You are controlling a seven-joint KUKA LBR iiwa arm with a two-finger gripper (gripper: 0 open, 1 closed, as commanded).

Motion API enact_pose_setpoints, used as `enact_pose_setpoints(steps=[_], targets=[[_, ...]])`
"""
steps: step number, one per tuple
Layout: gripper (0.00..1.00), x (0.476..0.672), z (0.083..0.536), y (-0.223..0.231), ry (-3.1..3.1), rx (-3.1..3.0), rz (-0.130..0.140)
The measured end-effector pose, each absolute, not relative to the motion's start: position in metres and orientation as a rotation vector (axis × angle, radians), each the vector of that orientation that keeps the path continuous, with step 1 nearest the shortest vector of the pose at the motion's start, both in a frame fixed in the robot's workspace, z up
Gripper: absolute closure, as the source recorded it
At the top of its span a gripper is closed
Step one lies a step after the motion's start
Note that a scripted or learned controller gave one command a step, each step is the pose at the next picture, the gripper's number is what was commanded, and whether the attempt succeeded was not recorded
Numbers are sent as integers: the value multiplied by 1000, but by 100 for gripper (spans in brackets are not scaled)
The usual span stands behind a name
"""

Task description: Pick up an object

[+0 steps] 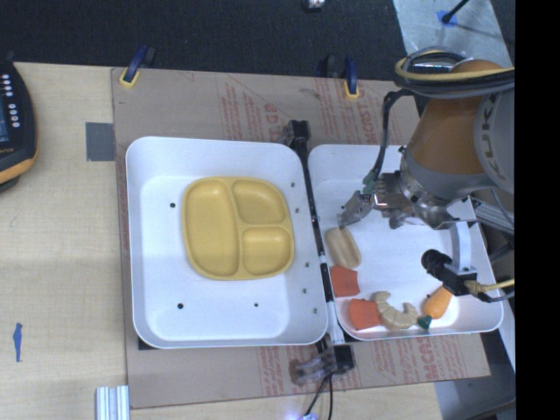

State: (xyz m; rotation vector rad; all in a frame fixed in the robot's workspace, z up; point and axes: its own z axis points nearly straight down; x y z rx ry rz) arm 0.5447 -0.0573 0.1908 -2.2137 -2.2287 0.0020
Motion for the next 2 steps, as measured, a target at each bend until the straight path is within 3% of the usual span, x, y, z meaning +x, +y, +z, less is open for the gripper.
enact_pose_setpoints(steps=[1, 2], targets=[[100, 543, 202, -59, -2230, -2212, 4], [100, 521, 232, 32, -2234, -2206, -1]])
